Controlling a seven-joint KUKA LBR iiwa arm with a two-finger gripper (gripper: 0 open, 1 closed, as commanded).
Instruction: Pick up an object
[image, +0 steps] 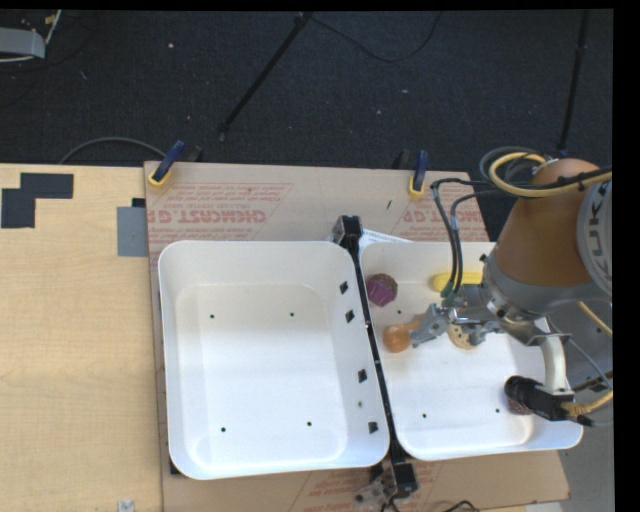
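Note:
My gripper (428, 327) hangs low over the right bin (470, 425), reaching in from the right. Its tip is right beside a small orange-brown object (396, 339), which lies on the bin floor near the divider; contact between them is unclear. A purple round object (381, 290) lies a little further back, to the tip's upper left. A yellow object (444, 283) sits behind the gripper, partly hidden by cables. A beige piece (466, 336) shows just under the wrist.
The left bin (190, 300) lies beside the right one, with black clips along the shared rim (362, 330). A dark brownish object (520, 400) rests near the right bin's front right corner. The arm's orange band (545, 235) and cables crowd the back right.

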